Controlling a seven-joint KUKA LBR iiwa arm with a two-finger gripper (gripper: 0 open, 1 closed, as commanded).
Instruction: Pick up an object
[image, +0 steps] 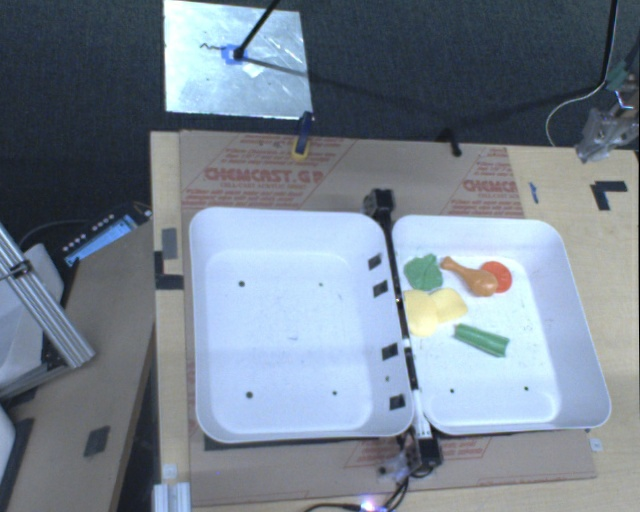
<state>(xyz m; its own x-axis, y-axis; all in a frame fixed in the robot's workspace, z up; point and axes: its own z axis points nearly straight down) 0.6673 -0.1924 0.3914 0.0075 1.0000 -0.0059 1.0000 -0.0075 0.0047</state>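
Observation:
The right bin (560, 370) holds several toy food items, bunched in its upper left part. A green leafy piece (422, 271) lies nearest the divider. To its right an orange drumstick (466, 274) touches a red round piece (498, 277). Below them sits a pale yellow lump (433, 311). A dark green oblong piece (482, 341) lies at a slant to the lower right of the lump.
The left bin (290, 330) sits beside the right one, joined by a black hinge strip (398, 320). Both rest on a cardboard sheet (260, 175). A foil square (236, 58) lies beyond the bench. A metal fixture with a cable (606, 128) is at the top right, and an aluminium frame (40, 310) at the left.

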